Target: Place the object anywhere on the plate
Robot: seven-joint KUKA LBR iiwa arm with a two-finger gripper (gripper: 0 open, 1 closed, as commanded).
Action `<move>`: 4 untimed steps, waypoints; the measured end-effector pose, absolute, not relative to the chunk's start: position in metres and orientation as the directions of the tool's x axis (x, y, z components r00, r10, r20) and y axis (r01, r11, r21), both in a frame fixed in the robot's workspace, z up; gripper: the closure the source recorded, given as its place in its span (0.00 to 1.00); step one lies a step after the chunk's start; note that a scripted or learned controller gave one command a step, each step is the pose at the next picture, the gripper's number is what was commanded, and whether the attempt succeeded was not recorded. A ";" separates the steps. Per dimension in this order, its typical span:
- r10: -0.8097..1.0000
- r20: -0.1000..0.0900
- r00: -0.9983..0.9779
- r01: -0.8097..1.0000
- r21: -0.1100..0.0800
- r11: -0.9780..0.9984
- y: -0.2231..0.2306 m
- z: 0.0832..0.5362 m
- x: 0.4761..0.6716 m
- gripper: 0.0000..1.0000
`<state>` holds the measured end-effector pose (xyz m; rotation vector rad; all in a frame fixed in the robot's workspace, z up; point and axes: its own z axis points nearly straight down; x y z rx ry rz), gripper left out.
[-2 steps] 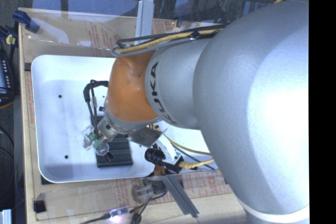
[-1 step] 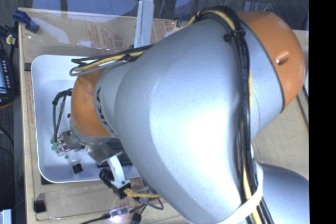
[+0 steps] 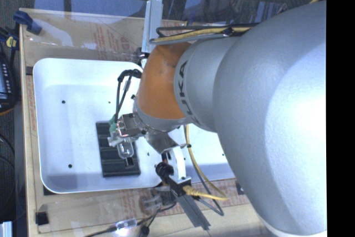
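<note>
A black rectangular plate (image 3: 112, 159) with ridges lies flat in the near part of the left white bin (image 3: 61, 119). My gripper (image 3: 126, 149) hangs right over the plate's right half, pointing down at it, and covers part of it. Something small and pale shows at the gripper's tip, too blurred to name. I cannot tell whether it touches the plate. The grey arm with its orange band (image 3: 161, 86) reaches in from the right and hides the right bin almost entirely.
The left bin's floor to the left of and beyond the plate is bare white. Yellow and black cables (image 3: 194, 186) hang off the arm near the bin's front rim. A wooden bench edge (image 3: 83, 213) runs along the front.
</note>
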<state>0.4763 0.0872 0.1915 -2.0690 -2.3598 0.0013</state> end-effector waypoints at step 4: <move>0.745 -0.004 0.667 0.745 -0.005 -0.667 0.120 0.100 0.654 1.00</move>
